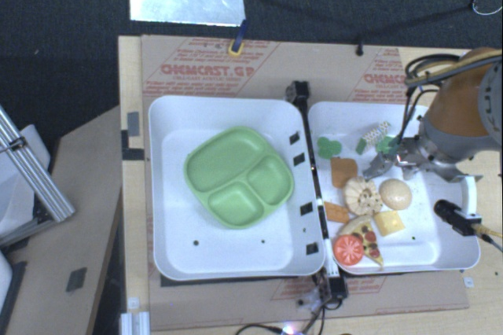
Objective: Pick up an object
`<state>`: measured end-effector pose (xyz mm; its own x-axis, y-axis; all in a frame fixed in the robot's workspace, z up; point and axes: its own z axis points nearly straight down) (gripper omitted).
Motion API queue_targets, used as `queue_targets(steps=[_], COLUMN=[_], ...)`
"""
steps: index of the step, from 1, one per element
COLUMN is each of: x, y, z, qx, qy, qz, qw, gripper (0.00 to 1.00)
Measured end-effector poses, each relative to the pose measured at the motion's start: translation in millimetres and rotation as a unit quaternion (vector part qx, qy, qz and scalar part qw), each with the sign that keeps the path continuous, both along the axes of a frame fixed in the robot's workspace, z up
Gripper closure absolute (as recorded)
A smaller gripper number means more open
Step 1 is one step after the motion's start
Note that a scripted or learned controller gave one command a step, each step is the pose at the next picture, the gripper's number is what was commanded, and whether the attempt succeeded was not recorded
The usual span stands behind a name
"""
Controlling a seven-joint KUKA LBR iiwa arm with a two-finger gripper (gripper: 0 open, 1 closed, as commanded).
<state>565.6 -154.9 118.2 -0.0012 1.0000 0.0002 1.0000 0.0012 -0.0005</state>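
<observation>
Clutter fills the right bin [452, 251], where toy food lies loose for picking: a tomato slice [348, 249], a cheese cube [388, 222], an egg [395, 193], a brown cracker [343, 171]. The gripper [383, 163] hangs just above the egg, low over the pile; whether it is wide or closed cannot be told, and nothing shows in its grasp. The left bin [169, 247] holds a green divided plate [238, 176], likely a target for drops.

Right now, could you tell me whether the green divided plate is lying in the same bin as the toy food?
No, the green divided plate lies alone in the left bin, while the toy food lies in the right bin.
</observation>
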Motion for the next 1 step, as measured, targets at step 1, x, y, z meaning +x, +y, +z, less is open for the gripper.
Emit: queue_targets(steps=[1], x=[2.1], y=[-0.3], z=[-33.1], qx=[-0.0009], qy=[-0.003], qz=[0.0], qw=[1.0], gripper=[0.0])
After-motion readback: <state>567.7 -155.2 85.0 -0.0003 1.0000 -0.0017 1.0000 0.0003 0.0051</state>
